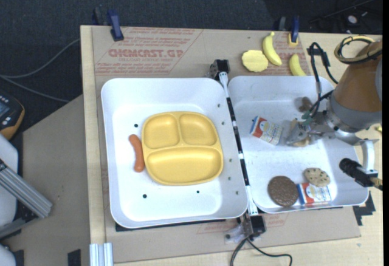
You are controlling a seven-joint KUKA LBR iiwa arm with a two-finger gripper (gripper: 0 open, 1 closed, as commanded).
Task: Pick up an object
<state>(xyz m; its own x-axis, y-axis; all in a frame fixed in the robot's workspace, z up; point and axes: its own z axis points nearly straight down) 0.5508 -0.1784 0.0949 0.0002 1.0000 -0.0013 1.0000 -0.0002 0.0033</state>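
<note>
hand [299, 131] low in right bin [267, 92], grip state unclear; bench board [146, 52] reads "chemcast gp".

Even, bright overhead light, soft shadows, mild glare on the white bins [115, 137], slightly soft focus.

Arm [358, 95] reaches in from the right, orange band up top, wrist low, gripper [302, 131] pointing left, fingers blurred.

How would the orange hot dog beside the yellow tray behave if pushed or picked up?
The orange hot dog looks round and slim, so it would probably roll sideways. It lies against the yellow tray, likely crowding the fingers. Probably light.
</note>
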